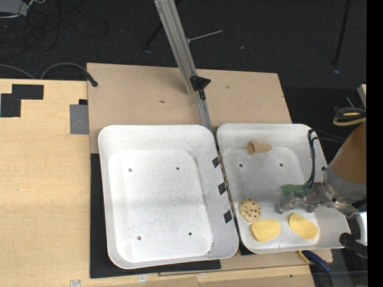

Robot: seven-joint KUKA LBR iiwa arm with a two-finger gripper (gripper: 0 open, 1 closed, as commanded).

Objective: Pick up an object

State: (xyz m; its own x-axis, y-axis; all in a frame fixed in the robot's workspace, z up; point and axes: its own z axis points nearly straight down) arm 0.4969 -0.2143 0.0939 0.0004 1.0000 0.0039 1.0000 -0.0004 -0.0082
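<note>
Four small objects are seen in the right bin (pixel 263 130); whether the gripper (pixel 286 205), lower right, is open cannot be told, so one chip (pixel 303 226) should be centred first.

No lettering, label, brand or number can be read anywhere. The black patches on the worktop (pixel 36 160) at ten o'clock look like plain shapes, perhaps tape, not signs.
</note>
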